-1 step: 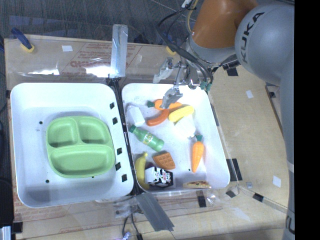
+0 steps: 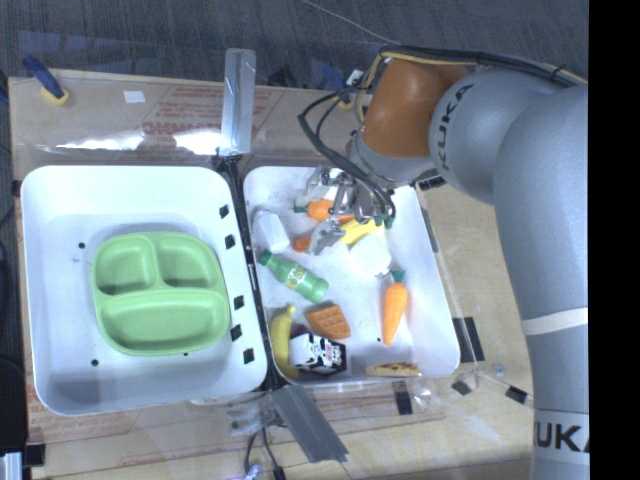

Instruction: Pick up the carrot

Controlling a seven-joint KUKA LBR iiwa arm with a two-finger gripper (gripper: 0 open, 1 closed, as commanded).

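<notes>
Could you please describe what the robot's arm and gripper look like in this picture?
The arm is thick, rounded and light grey, with black KUKA lettering and an orange band above the wrist. Black cables loop beside that band. The gripper is a small metallic assembly.

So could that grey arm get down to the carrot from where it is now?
Probably yes. The carrot lies alone near the right side of the right bin, nothing on top of it, and the bottle and waffle sit apart from it. The gripper hangs over the bin's far end.
</notes>
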